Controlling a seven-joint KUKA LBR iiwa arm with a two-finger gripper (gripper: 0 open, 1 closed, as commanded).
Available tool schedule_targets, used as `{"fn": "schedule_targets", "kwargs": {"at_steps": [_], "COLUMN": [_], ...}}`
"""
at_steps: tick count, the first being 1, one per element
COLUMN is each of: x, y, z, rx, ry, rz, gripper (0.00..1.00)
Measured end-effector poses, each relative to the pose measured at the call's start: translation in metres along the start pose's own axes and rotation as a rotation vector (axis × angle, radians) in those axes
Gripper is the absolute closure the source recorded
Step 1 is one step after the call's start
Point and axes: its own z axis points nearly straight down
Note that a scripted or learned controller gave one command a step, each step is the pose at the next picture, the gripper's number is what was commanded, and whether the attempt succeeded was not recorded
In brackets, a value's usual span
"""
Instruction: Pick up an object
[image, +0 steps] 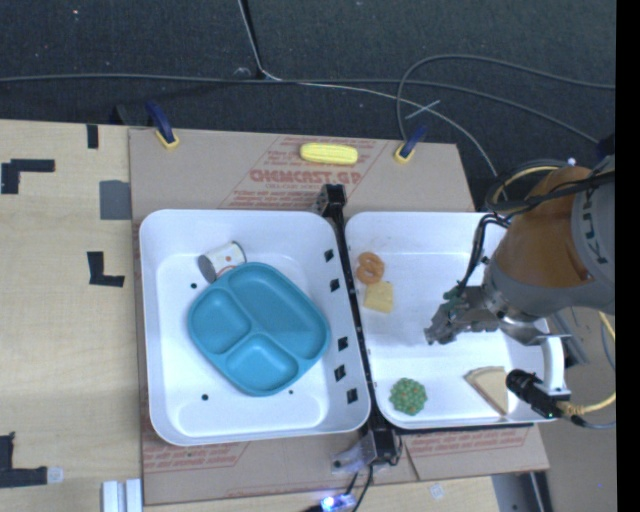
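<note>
I saw the green ball (408, 396) nearest me in the right bin (430, 228). The bread slice (488, 388) lay beside it, pointed end toward the bin's corner. My gripper (442, 330) hung above, holding nothing I could see.

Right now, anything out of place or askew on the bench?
Yes: a yellow corn cob lies on the cardboard behind the bins, outside both. In the left bin, a small cup lies tipped on its side by the blue tray.
</note>
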Motion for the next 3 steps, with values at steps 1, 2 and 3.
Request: {"fn": "schedule_targets", "kwargs": {"at_steps": [1,2,3], "x": [0.0,0.056,0.106], "y": [0.001,0.011,0.012], "z": [-0.053,-0.045,-0.051], "rx": [-0.001,0.005,0.004], "ry": [0.0,0.003,0.003], "rz": [-0.001,-0.007,-0.006], "gripper": [1.0,1.0,1.0]}}
